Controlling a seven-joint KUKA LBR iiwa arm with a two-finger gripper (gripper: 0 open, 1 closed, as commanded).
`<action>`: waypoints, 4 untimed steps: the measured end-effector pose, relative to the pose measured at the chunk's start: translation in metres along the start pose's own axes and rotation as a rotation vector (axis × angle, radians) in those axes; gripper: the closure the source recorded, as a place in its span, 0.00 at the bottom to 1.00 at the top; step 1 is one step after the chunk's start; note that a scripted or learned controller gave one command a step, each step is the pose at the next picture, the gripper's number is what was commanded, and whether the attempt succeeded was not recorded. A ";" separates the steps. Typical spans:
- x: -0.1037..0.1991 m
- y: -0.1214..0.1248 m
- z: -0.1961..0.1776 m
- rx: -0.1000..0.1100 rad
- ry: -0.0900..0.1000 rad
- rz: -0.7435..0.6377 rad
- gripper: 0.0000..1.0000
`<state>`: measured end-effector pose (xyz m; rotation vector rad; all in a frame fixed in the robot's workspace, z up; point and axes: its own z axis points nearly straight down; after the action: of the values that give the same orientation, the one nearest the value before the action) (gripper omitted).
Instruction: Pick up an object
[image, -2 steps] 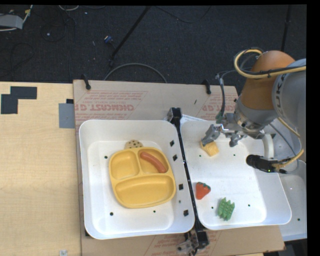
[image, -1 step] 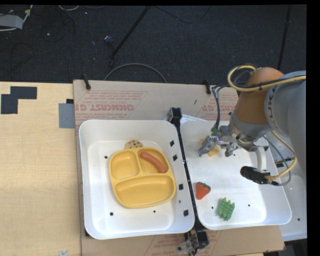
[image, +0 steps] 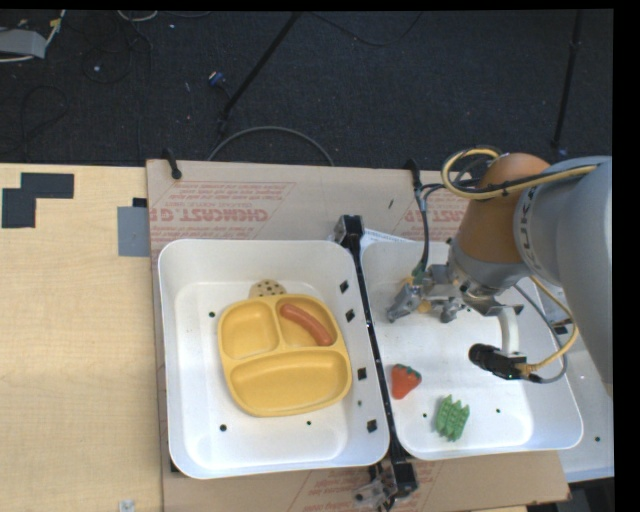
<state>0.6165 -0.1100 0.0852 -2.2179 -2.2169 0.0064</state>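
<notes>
My gripper (image: 424, 305) hangs over the upper middle of the right bin (image: 545, 425), fingers spread open with nothing between them. A red strawberry-like toy (image: 404, 381) lies on the bin floor below and slightly left of the gripper, close to the divider. A green leafy toy (image: 451, 417) rests near the bin's front, to the right of the red one. Both are apart from the gripper.
The left bin (image: 190, 300) holds a yellow divided plate (image: 285, 385) with a sausage (image: 308, 322) in its upper right compartment, and a round cookie (image: 267, 288) behind the plate. The arm's grey body (image: 560, 230) and a black cable fitting (image: 497, 358) cover the right bin's right side.
</notes>
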 end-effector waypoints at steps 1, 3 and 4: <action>-0.001 0.000 -0.012 -0.001 0.000 0.003 1.00; -0.002 0.000 -0.132 -0.010 -0.002 -0.001 1.00; -0.003 0.000 -0.185 -0.010 -0.002 -0.001 1.00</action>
<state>0.6180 -0.1136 0.2706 -2.2223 -2.2243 -0.0027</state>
